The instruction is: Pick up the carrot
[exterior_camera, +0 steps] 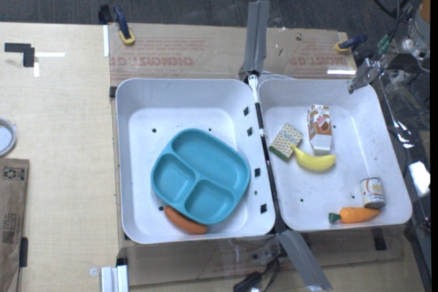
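The carrot (357, 215), orange with a green stem end pointing left, lies flat at the near right corner of the right bin (342, 223). A small tin can (372, 192) lies just above it, very close. My gripper (363, 74) hangs at the far right corner of that bin, over its back rim and well away from the carrot. Nothing shows in its grasp.
In the right bin also lie a yellow banana (315, 161), a small carton (319, 128) and a chequered green packet (285, 141). The left bin (130, 147) holds a blue divided plate (200, 176) with an orange sausage (185, 221) partly under its near edge. Cables hang at the right.
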### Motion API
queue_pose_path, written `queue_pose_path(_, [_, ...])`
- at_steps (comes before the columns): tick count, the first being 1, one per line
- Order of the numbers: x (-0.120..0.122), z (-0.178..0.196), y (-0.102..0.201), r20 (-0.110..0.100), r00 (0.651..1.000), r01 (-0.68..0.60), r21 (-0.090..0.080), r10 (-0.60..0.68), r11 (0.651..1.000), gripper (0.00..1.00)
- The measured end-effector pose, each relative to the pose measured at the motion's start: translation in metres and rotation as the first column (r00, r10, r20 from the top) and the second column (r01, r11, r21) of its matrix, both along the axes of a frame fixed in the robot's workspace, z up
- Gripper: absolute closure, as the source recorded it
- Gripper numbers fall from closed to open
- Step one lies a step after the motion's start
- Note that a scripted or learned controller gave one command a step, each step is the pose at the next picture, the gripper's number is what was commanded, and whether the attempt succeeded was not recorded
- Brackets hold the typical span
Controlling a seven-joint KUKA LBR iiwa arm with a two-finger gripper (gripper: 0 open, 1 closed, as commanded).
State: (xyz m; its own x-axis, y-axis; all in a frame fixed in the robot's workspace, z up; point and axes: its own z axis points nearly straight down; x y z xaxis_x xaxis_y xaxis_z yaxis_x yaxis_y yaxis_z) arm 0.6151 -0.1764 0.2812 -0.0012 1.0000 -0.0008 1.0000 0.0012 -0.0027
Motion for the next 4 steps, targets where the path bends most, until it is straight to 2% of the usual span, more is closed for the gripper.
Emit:
queue_pose_path(1, [-0.074, -0.105, -0.044, 0.0, 0.995, 0.097, 0.0, -0.097, 0.995, 0.0])
queue_pose_path(2, [-0.122, -0.121, -0.024, 0.0, 0.997, -0.074, 0.002, 0.074, 0.997, 0.0])
queue_pose_path(3, [-0.138, -0.191, -0.043, 0.0, 0.917, -0.399, 0.008, 0.399, 0.917, 0.0])
queue_pose_path(4, [-0.137, -0.182, -0.043, 0.002, 0.918, -0.397, 0.006, 0.397, 0.918, 1.0])
